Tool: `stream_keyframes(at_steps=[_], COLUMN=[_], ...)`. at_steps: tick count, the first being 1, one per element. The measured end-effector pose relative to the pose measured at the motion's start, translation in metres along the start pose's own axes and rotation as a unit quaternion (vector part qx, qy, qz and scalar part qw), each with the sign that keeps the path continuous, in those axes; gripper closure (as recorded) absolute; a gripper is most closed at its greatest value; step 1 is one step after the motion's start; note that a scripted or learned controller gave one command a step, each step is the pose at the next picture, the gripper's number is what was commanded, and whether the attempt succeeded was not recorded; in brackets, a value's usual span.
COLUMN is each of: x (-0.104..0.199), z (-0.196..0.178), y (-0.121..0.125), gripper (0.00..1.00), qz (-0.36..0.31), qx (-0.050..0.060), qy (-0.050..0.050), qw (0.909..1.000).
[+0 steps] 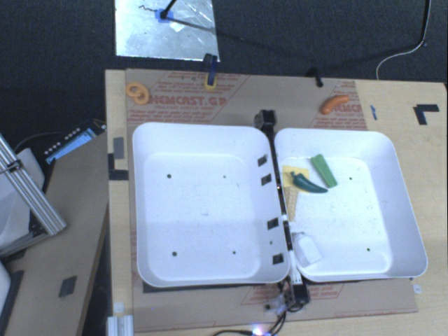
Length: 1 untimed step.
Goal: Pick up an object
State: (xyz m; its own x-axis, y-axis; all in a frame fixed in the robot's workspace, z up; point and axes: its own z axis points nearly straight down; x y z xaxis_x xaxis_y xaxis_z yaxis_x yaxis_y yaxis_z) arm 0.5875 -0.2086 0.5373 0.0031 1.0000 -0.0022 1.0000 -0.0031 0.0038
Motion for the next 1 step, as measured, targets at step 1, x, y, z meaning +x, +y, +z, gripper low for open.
stream_keyframes(at_steps=[1], x=[0.0041], z=[0.0038], y=[0.0839], gripper=[1.00], qz=[-0.005], qx=[-0.001], qy=[0.000], qw=[1.0000])
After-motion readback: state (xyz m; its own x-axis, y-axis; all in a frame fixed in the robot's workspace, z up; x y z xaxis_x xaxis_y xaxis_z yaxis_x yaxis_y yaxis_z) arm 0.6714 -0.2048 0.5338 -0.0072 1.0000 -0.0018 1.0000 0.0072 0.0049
